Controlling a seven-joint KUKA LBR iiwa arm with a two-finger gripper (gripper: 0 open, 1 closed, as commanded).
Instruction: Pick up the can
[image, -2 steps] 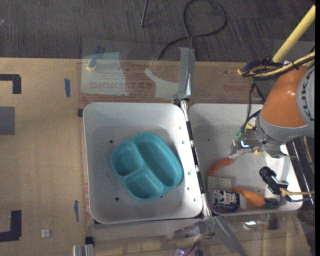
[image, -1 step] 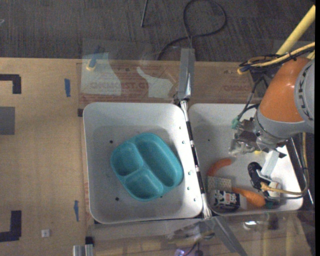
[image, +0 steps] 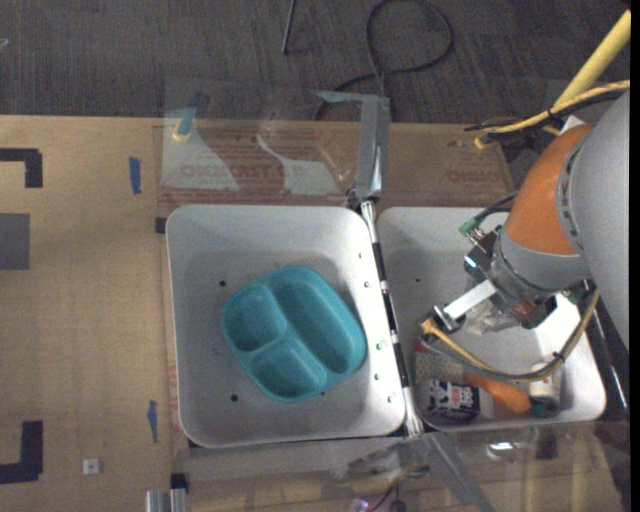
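While two shallow white bins are seen side by side on the wooden counter (image: 80, 330), different contents are found in each. One teal divided plate (image: 292, 331), with three compartments, is seen lying flat in the left bin (image: 200, 240), roughly at its middle and turned at a slant. In the right bin (image: 425, 240), three loose things can be counted along the near edge. One can (image: 452, 397), lying on its side with a dark printed label, is found in the near left corner of that bin, close to the wall shared with the left bin. One orange carrot-shaped object (image: 500, 392) is seen just beside the can on its right, lying along the near wall. One small dark item (image: 543, 405) is placed at the carrot's right end; what it is cannot be told.

One grey arm with an orange band (image: 540, 215) is seen reaching in from the right over the right bin. Its tool (image: 490, 315) is held above the middle of that bin, farther from the camera than the can and apart from it. Whether the tool is spread or pressed together cannot be told, since its tip is blurred and hidden among cables. Nothing is seen pinched by it.
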